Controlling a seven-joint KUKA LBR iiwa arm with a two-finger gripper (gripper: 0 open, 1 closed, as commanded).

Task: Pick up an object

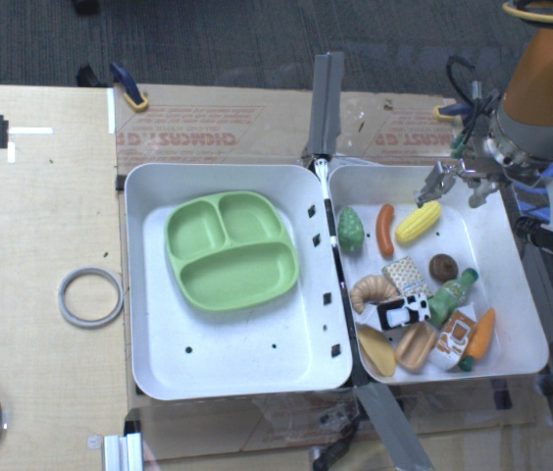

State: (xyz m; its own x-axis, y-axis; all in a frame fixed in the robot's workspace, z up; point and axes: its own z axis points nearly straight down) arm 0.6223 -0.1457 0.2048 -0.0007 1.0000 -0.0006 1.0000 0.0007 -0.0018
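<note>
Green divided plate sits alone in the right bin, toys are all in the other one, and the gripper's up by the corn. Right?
Not quite: the camera view shows the plate alone in the left bin. The toys are all in the right bin, and the gripper is up by the corn, as you said.

Both bins are white: the left bin (149, 292) carries a pale green divided plate (231, 249), and the right bin (512, 263) carries a mixed heap. In it sit a yellow corn cob (418, 221), an orange-red sausage (385, 229), a dark green bumpy fruit (351, 230), a brown doughnut (443, 266), a tan croissant (373, 289), a green bottle (451, 297), an orange carrot (479, 333) and a black-and-white toy (403, 311). The arm (541, 77) shows orange above grey. The bench (41, 224) is light wood, with a grey tape ring (90, 295).
</note>
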